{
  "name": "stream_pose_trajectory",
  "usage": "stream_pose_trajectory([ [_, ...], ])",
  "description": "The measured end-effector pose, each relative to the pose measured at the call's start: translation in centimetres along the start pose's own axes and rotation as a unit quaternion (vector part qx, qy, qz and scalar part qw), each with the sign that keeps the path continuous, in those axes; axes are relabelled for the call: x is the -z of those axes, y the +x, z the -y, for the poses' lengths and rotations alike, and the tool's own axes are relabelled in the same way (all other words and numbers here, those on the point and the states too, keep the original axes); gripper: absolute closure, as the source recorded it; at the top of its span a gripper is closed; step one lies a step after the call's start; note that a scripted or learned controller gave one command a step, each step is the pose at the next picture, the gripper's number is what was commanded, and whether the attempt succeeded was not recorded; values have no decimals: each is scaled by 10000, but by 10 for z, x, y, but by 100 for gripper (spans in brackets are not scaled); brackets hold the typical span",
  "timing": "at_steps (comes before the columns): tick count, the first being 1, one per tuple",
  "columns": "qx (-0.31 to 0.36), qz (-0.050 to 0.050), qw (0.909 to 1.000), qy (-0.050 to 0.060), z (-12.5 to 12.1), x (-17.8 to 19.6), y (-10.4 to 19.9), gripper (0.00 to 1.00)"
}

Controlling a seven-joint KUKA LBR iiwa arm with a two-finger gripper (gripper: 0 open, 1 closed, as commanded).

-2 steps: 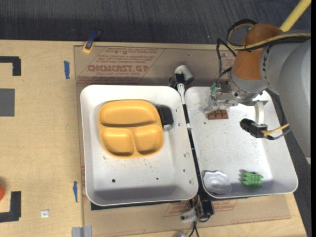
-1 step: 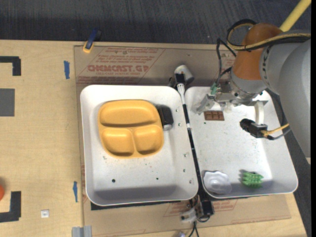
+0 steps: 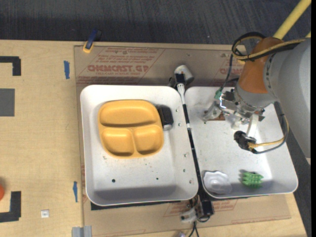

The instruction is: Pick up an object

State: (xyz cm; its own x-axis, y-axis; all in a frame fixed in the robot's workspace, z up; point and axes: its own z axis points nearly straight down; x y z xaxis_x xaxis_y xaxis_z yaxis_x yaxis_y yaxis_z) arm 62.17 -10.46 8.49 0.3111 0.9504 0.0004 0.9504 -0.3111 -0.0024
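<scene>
Left bin (image 3: 94, 147): yellow divided tray (image 3: 131, 127), a small black object (image 3: 165, 116) touching its right edge. Right bin (image 3: 291, 179): white crumpled piece (image 3: 217, 180) and green toy (image 3: 251, 178) near the front wall, well apart from the gripper (image 3: 232, 111), which hangs over the bin's back half. Gripper's opening cannot be told; nothing visibly held. Judgement: either front item is the likely pick; descend centred, clear of the bin wall. The cable loop (image 3: 247, 141) could snag.

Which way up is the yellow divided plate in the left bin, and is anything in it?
Right side up and empty: the yellow divided plate lies flat in the left bin, its three hollows facing up, bare.
</scene>
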Motion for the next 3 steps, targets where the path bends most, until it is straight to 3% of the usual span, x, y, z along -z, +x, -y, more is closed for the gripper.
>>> stream_pose_trajectory([
  [1,-222,4,9998,-14,-22,0,-51,0],
  [2,602,6,9982,-17,-57,0,-30,0],
  [3,2153,5,9766,-10,-59,1,-35,0],
])
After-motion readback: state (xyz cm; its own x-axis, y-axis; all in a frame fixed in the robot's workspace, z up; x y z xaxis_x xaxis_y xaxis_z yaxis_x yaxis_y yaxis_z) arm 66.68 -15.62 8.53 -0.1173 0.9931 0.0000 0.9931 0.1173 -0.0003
